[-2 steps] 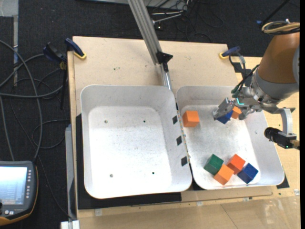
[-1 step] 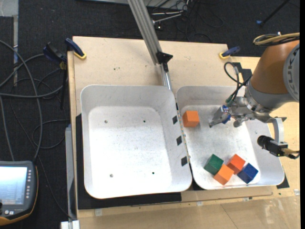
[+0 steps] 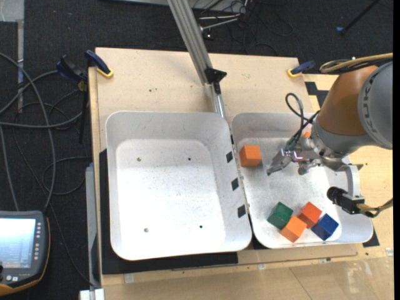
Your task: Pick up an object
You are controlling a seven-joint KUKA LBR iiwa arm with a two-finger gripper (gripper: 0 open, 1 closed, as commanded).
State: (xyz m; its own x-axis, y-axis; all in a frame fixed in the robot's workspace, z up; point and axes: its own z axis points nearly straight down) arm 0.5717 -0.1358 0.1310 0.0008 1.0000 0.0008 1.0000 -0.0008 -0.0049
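Observation:
An orange cube [image 3: 250, 155] sits alone in the upper left part of the right bin [image 3: 269, 127]. Near that bin's front lies a cluster: a green block [image 3: 280, 215], an orange block [image 3: 293, 229], a red-orange block [image 3: 310, 214] and a blue block [image 3: 324, 226], all touching or nearly so. My gripper [image 3: 289, 163] hangs over the middle of the right bin, a little to the right of the lone orange cube and above the cluster. Its fingers [image 3: 276, 164] are spread apart with nothing between them.
The left bin [image 3: 125, 186] lies beside the right one, with a raised divider edge between them. A slanted metal rod [image 3: 190, 33] comes down from the top to the bins' junction. Clamps sit at the board's corners [image 3: 100, 64]. Cables and a pendant lie off the left side.

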